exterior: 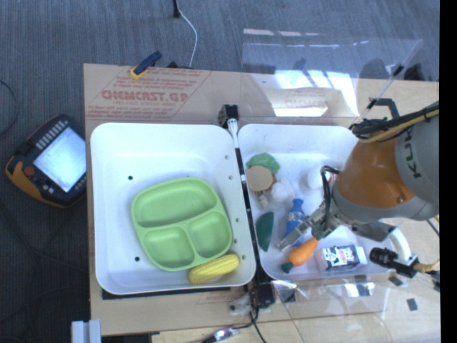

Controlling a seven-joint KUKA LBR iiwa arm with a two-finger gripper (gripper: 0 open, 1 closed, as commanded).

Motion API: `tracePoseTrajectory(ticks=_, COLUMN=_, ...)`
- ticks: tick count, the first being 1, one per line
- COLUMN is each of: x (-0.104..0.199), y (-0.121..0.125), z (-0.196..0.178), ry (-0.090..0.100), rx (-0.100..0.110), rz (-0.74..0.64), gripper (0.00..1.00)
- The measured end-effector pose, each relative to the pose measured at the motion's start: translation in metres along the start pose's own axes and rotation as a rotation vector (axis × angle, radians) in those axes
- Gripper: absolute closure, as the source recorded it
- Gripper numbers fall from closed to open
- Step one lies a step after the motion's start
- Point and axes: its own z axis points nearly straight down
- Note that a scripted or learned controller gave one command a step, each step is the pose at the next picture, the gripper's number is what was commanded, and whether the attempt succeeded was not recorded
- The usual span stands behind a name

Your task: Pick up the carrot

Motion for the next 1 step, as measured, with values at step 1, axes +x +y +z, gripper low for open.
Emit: tracePoseTrajectory(ticks=1, x=-0.0009, y=0.0014, z=-0.0104, ry=-0.004, rx=-0.004, rz=0.002, gripper=1.0)
